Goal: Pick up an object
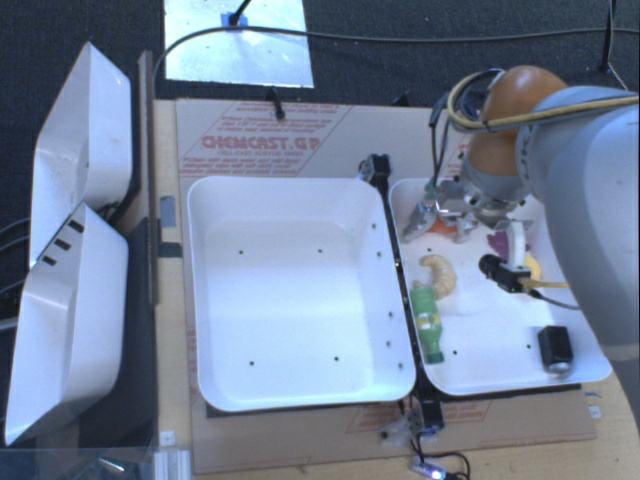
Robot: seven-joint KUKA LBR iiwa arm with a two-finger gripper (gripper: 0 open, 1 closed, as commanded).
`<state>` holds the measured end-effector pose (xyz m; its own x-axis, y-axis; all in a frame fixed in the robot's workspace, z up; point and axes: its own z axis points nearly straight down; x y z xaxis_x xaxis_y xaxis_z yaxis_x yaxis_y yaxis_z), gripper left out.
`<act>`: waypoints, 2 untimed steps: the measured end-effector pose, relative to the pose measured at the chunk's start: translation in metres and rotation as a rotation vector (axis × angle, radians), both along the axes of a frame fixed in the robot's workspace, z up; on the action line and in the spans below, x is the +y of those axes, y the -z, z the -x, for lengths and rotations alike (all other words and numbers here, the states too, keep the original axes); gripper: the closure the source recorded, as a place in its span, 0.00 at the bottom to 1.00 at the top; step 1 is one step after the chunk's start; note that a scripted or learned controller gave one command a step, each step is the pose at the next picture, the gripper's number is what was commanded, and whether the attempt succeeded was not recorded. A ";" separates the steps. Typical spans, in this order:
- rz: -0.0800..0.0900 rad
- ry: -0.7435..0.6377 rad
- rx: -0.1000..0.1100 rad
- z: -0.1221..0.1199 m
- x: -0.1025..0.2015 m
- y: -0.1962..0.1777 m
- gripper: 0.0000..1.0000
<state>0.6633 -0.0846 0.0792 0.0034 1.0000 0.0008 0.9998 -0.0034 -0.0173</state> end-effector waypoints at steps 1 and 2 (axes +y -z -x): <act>0.000 0.000 0.000 0.000 0.000 0.000 0.00; 0.000 0.000 0.000 0.000 0.000 0.000 0.00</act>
<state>0.6633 -0.0846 0.0792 0.0034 1.0000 0.0008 0.9998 -0.0034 -0.0171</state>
